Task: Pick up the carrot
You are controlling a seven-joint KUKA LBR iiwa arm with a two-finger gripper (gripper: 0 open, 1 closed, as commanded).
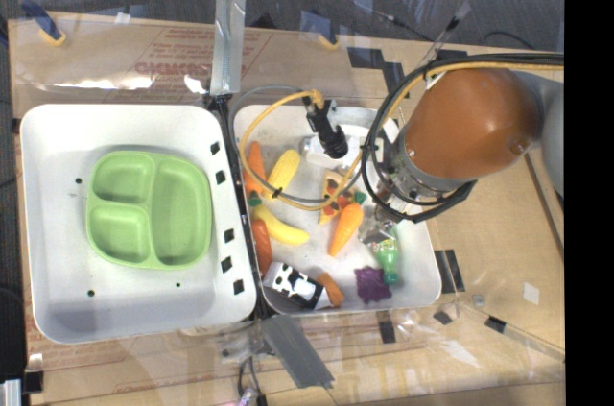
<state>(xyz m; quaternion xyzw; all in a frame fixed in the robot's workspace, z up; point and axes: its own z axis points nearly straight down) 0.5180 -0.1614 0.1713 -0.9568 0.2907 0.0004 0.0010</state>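
Hovering over the right bin point(422, 284), tool point(376, 220) mostly hidden under the wrist, grip unreadable, carrot point(344, 228) just beside it

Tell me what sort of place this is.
Probably a robot test bench in a lab: two taped-down white bins, toy food such as a carrot and a banana in the right one, and a cabled robot arm reaching in.

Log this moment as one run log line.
arm over right bin | end effector beside carrot | carrot lying in bin, not lifted | green plate in left bin
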